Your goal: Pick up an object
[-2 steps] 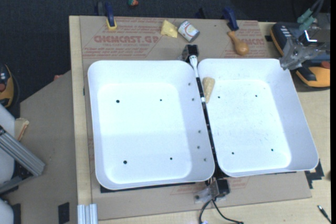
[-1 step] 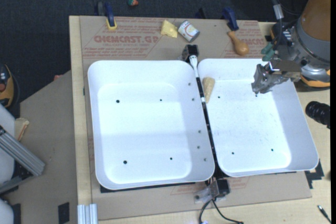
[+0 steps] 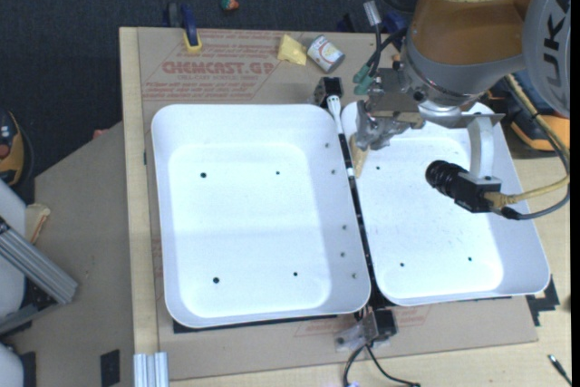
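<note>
Item: pick attempt, approach or descent stage by my reading; nothing is seen lifted. Arm point(image 3: 471, 4): reaches in from the right, orange band uppermost, wrist turned down over the upper left corner of the right bin point(image 3: 521, 281). Gripper point(image 3: 370, 139): low over that bin's floor, just beside the seam where it meets the left bin point(image 3: 168, 195); whether it is released or clenched cannot be told from this angle. Likely target: a small tan piece point(image 3: 358, 162) just under the gripper tip, against the right bin's left wall; too small to say what it is, or whether the gripper touches it. Black cylinder point(image 3: 456, 183): over the right bin's middle, on a white bracket with a cable, probably arm-mounted gear and not a pickable thing. Off-bin items: yellow scrap point(image 3: 292, 50) and small box point(image 3: 324, 53) on the board beyond the bins, well apart from the gripper. Next move, as judged: settle squarely on the tan piece, close, and lift straight up; the wall alongside leaves little room, so a miss or a scrape on the rim is the risk
</note>
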Robot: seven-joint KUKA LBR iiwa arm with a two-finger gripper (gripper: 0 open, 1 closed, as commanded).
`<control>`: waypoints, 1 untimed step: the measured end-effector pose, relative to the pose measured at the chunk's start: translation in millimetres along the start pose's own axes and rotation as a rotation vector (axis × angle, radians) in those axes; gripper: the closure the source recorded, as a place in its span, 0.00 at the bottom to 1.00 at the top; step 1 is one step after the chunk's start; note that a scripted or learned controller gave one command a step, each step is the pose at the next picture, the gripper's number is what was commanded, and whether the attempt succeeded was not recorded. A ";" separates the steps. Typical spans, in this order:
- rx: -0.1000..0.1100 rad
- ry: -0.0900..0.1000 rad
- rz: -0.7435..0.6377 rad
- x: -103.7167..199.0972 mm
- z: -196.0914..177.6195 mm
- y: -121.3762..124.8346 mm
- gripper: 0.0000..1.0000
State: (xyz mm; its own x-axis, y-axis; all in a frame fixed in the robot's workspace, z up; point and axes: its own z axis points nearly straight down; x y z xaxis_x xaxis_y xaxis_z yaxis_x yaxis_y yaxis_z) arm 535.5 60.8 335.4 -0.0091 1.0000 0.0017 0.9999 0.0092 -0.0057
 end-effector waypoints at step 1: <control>-0.024 0.001 0.007 -1.8 -139.6 -11.0 1.00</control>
State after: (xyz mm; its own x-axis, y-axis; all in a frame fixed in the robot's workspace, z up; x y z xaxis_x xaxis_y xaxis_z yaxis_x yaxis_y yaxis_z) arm 525.3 58.7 475.1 -0.0018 1.0000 0.0028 0.9998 0.0018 0.0184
